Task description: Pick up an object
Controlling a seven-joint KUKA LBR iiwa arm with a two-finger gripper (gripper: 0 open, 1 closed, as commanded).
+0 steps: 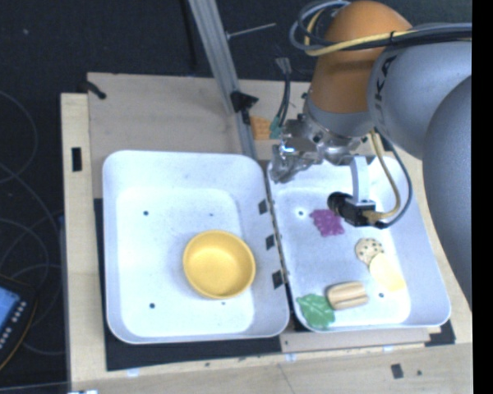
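Wooden table [78,220] carries two shallow white bins side by side, touching along their inner rims. Grey arm [427,80] with orange band enters from the right and hangs over the far end of the right bin [419,302]; cables loop off its wrist. Left bin [140,179] holds a single yellow bowl [219,263], upright, sitting toward the near right of its floor. Right bin holds the smaller items: a tan bread-roll-shaped piece [347,295] lying on its side near the front rim; a green leafy piece [315,309] just beside it, at the front left corner; a pale yellow piece [386,273] near the roll on the far side; a cream round piece with dark dots [367,249] touching or nearly touching the pale yellow one; a small purple cluster [327,222] farther back, apart from the rest. Tool [286,164] sits at the far left corner of the right bin, above the divide between the bins, well apart from every item. Nothing is seen between its tips; whether it is released or clenched, cannot tell at this angle.
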